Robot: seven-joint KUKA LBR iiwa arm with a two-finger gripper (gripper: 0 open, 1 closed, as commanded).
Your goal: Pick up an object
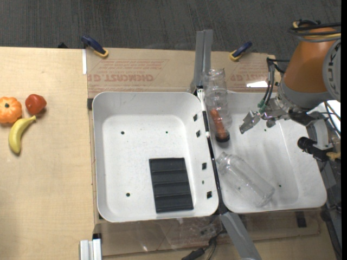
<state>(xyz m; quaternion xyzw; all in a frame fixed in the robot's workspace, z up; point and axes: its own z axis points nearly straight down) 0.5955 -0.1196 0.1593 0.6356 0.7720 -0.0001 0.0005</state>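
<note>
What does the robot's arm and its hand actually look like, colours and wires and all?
The arm is a thick rounded body, orange where it bulges and grey beside that. Dark cables loop along its side down to a small metallic grey hand. Black fittings sit lower on the rig.

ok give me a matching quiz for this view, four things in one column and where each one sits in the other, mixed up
Things:
1. black ridged block
2. banana
3. clear bottle
4. blue clamp

Places:
A. lying in the right bin
B. on the cardboard's far edge, behind the left bin
C. lying in the left bin
D. on the bare bench left of the bins, beside the tomato

Pairs: 1-C, 2-D, 3-A, 4-B
</note>
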